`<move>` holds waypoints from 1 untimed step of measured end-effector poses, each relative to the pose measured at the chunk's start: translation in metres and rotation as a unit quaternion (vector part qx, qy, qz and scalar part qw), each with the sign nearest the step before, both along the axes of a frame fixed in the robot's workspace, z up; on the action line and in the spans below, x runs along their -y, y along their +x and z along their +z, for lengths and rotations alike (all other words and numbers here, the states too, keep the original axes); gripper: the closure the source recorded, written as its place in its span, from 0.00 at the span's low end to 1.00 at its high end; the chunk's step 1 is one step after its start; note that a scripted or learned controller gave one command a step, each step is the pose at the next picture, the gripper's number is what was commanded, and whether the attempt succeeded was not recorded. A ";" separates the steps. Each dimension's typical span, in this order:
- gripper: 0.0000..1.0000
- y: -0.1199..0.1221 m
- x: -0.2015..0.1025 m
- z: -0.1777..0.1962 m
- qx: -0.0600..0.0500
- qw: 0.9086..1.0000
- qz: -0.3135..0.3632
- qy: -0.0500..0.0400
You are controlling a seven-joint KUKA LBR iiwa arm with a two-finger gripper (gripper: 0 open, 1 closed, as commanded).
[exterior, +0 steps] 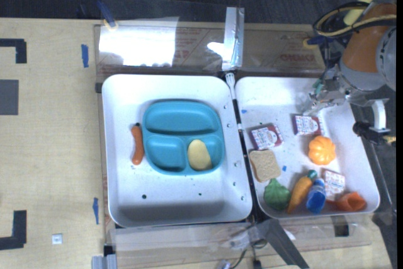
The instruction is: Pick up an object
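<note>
My gripper (320, 96) hangs over the far right part of the right bin (271, 92), just above a red-and-white packet (306, 125). Nothing shows in its grasp. Further into this bin lie a second packet (266, 135), a small orange pumpkin (322, 150), a slice of bread (265, 165), a green vegetable (275, 193), a carrot (300, 192), a blue bottle (316, 195), a third packet (334, 183) and an orange-red piece (351, 201).
The left bin (119, 186) holds a blue divided tray (182, 132) with a yellow oval item (199, 154) in its near right compartment. An orange-red stick (136, 145) lies left of the tray. A clear panel (164, 41) and metal post (233, 38) stand behind the bins.
</note>
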State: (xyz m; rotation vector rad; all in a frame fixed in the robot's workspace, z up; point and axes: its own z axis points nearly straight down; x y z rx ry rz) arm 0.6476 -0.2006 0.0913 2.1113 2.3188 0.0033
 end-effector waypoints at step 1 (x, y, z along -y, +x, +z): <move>1.00 0.010 0.023 0.040 0.002 1.000 0.018 -0.001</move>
